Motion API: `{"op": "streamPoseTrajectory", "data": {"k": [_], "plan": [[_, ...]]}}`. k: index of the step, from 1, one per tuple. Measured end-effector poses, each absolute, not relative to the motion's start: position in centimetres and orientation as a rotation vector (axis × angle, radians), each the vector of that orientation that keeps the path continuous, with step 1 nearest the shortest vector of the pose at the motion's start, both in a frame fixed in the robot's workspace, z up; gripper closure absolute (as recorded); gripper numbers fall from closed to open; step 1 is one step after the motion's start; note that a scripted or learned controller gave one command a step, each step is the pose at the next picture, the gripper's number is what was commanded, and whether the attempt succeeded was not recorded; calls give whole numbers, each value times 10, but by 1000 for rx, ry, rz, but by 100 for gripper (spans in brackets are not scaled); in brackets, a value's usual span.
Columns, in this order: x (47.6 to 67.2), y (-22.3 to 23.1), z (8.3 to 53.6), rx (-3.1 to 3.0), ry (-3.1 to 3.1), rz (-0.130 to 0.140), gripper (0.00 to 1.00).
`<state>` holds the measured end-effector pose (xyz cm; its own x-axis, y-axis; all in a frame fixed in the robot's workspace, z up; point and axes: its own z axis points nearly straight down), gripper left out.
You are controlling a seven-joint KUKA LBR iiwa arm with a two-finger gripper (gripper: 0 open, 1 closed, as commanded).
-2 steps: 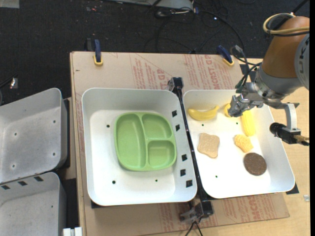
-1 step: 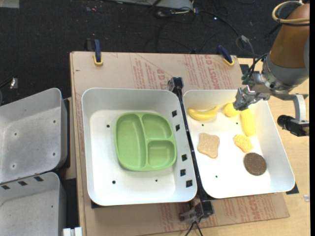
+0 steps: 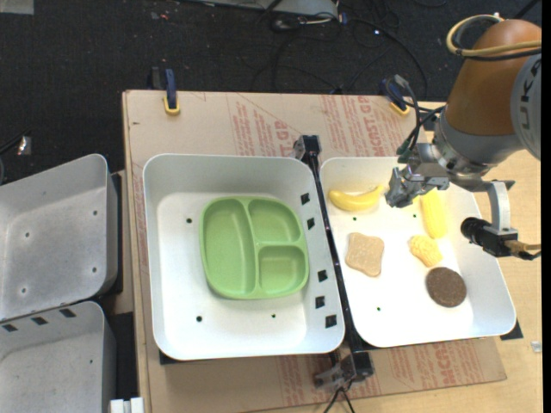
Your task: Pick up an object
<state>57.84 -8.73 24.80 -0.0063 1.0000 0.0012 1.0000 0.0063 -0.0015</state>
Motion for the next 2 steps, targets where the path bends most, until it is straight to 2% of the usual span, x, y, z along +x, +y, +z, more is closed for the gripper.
{"op": "streamPoseTrajectory", "data": {"k": [1,2], "plan": [[566,-41,237,-2212,-2226,2,100],[545,10,229,-2211,-2227,3,100]]}}
